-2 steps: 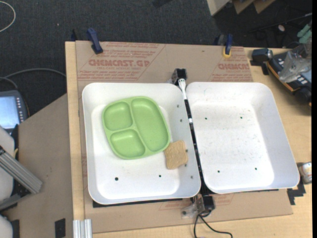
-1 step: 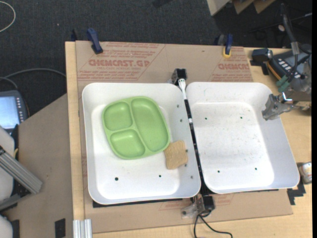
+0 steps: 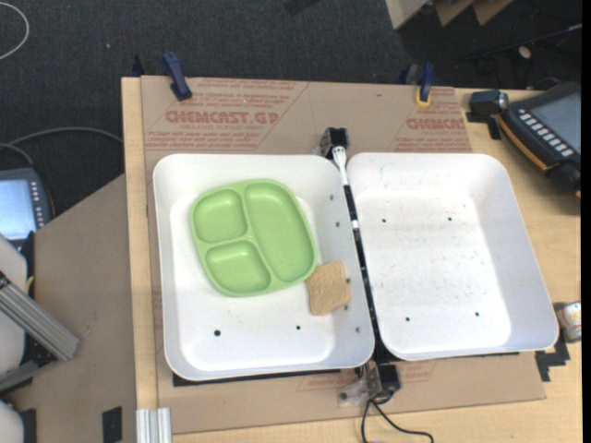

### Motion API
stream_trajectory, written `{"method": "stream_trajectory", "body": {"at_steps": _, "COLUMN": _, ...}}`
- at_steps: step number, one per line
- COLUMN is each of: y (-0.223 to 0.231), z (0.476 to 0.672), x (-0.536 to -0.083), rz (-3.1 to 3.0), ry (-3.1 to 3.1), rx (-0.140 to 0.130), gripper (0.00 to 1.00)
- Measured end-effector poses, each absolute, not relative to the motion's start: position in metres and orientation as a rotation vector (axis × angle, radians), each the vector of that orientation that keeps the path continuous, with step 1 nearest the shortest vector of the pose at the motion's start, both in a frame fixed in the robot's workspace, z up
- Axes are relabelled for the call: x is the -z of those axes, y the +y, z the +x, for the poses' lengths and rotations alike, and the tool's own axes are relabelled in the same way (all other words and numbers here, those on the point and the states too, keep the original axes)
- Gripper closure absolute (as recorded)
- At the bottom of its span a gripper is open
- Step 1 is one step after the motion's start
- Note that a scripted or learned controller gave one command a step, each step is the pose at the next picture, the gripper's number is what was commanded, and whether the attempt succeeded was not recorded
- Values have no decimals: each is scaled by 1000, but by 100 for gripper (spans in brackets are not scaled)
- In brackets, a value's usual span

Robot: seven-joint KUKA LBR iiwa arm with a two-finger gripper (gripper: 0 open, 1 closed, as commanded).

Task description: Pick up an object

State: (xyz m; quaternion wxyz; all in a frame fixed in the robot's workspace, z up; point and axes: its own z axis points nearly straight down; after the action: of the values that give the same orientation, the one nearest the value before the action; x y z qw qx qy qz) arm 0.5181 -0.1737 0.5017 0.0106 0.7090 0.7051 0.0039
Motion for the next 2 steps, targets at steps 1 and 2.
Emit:
{"method": "stream_trajectory", "body": {"at_steps": 1, "y": -143, "z": 477, "x": -421, "rz": 2226, "ry": 2228, "rx": 6, "gripper": 100}}
{"method": "stream_trajectory", "body": {"at_steps": 2, "y": -138, "z": 498, "x": -543, "rz": 2208, "ry": 2213, "rx": -14, "gripper": 100}}
